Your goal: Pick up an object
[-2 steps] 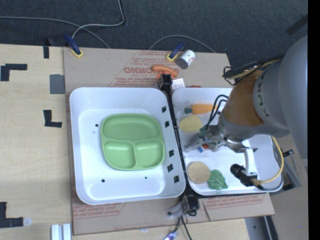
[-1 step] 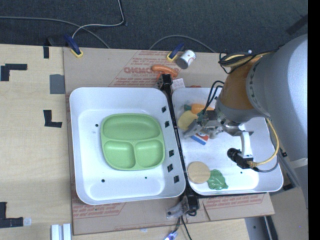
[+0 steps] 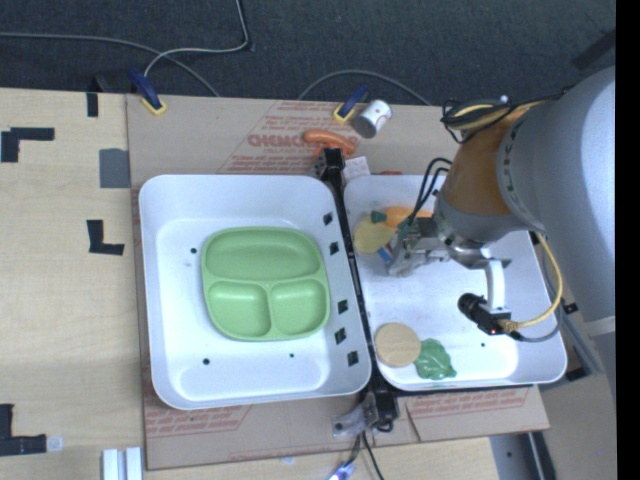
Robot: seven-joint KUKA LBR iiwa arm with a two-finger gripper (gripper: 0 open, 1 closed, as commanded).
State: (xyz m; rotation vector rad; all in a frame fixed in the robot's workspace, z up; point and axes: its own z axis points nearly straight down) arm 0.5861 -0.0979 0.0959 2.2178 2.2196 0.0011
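Pale yellow object [image 3: 369, 236]: lies in the right bin [image 3: 530, 368], near its upper left corner, just left of the claw [image 3: 400, 258] and close beside it; contact with the claw cannot be told. Small teal piece [image 3: 379, 216] and orange piece [image 3: 398, 214]: just above the claw, beside the yellow object; shapes too small to name.

Claw: low in the right bin, pointing toward the divider between the bins; how far it stands open cannot be told, and nothing is seen gripped in it. Arm [image 3: 560, 178]: grey, reaching in from the right, bulking over the right bin's upper right part; orange band [image 3: 480, 173] above the wrist, up and right of the claw; black cables loop over the band; a yellow cable [image 3: 545, 308] curves down to the right of the claw, past a black fitting [image 3: 478, 311].

Tan round disc [image 3: 397, 344]: below the claw, by the right bin's lower left edge; green crumpled item [image 3: 434, 359] just right of the disc, touching or nearly so.

Left bin [image 3: 160, 268]: well left of the claw; holds a green divided plate [image 3: 266, 281] with three compartments.

Bench: cardboard sheet [image 3: 200, 138] with red print under both bins; light wood top [image 3: 60, 298] with black tape marks farther left; blue and yellow clamps [image 3: 148, 93] at the cardboard's upper edge; dark carpet [image 3: 400, 18] beyond, crossed by a thin cable.
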